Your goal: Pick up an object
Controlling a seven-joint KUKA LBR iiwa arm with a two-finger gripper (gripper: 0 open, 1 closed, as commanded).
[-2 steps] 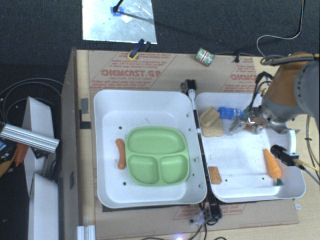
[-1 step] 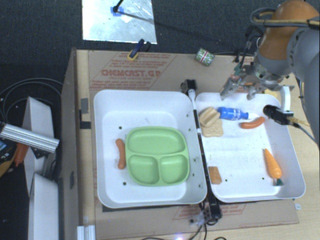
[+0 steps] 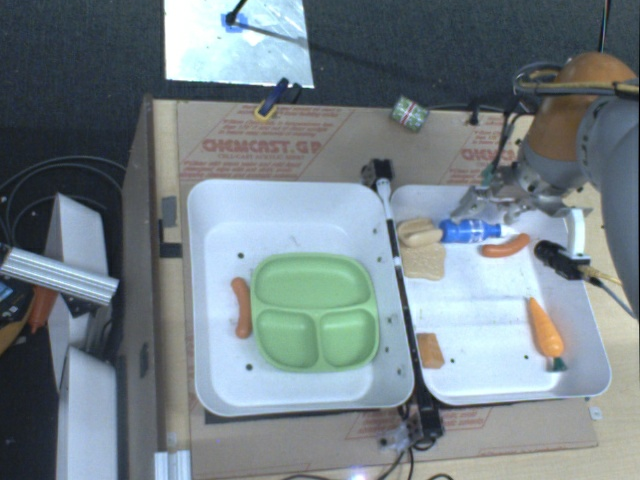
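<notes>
Two white bins sit side by side on the counter (image 3: 300, 138). The left bin (image 3: 215, 218) holds one green divided plate (image 3: 315, 311) with three compartments, and one sausage (image 3: 241, 308) lying just beside the plate's left edge.

The right bin (image 3: 590, 368) holds six things: one blue bottle (image 3: 470, 231), one bread roll (image 3: 419, 233), one slice of toast (image 3: 424, 261) just below the roll, a second sausage (image 3: 504, 247) right of the bottle, one carrot (image 3: 545, 329) near the right wall, and one small cracker (image 3: 430, 350) near the dividing wall.

The arm comes in from the right, and its tool (image 3: 488, 204) hangs low over the far part of the right bin, just above the blue bottle. I cannot tell how the tool is set, nor whether it touches the bottle.

One small green can (image 3: 409, 113) lies on the counter beyond the bins.
</notes>
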